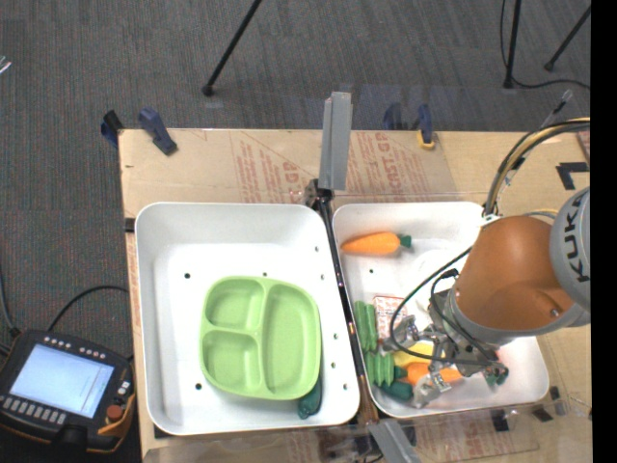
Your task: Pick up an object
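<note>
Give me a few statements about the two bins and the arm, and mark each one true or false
1. The green divided plate lies in the left bin. True.
2. The toy carrot lies in the left bin. False: it lies in the right bin, near its far wall.
3. The gripper is low over the right bin's near end. True.
4. The plate has five compartments. False: it has three.
</note>
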Action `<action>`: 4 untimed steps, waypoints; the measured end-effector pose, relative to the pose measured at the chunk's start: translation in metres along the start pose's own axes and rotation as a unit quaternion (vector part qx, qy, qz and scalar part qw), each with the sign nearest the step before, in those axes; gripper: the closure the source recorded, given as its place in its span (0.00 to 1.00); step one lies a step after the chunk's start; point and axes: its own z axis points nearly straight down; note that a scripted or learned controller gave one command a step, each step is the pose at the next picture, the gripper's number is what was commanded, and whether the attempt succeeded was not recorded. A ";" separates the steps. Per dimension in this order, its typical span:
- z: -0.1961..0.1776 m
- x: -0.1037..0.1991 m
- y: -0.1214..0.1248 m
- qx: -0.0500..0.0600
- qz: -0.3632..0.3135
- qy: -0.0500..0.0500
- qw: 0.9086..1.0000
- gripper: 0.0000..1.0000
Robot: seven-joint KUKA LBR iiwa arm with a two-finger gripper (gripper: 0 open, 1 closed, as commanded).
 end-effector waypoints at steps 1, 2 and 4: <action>-0.010 -0.001 -0.002 0.004 -0.001 0.000 1.000 1.00; -0.184 -0.021 0.018 0.004 0.000 -0.008 1.000 1.00; 0.000 -0.008 -0.023 0.001 0.025 0.000 1.000 1.00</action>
